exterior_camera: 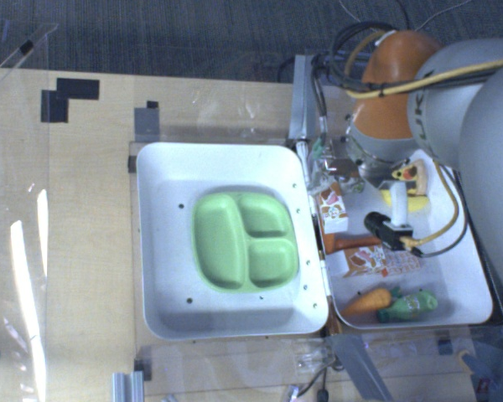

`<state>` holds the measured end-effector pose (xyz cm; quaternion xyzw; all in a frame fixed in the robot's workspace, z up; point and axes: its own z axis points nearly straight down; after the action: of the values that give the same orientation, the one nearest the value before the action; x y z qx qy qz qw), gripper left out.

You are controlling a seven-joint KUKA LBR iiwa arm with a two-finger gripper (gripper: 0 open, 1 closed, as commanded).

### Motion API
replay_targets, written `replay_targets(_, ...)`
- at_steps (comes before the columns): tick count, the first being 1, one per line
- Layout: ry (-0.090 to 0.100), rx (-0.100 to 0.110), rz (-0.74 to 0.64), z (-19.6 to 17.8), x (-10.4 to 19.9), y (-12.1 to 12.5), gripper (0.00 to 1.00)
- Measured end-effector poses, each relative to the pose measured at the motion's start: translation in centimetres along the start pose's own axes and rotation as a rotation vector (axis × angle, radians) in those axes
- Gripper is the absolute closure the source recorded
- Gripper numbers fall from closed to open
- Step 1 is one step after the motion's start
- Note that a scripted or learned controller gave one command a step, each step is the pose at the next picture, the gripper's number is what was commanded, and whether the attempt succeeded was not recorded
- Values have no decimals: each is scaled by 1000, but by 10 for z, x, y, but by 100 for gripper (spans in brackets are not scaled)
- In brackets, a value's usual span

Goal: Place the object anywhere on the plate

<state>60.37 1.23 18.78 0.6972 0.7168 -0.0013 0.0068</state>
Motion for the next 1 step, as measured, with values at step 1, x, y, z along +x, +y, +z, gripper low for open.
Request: replay_targets(1,11,3,19,-25,-51,-14,100)
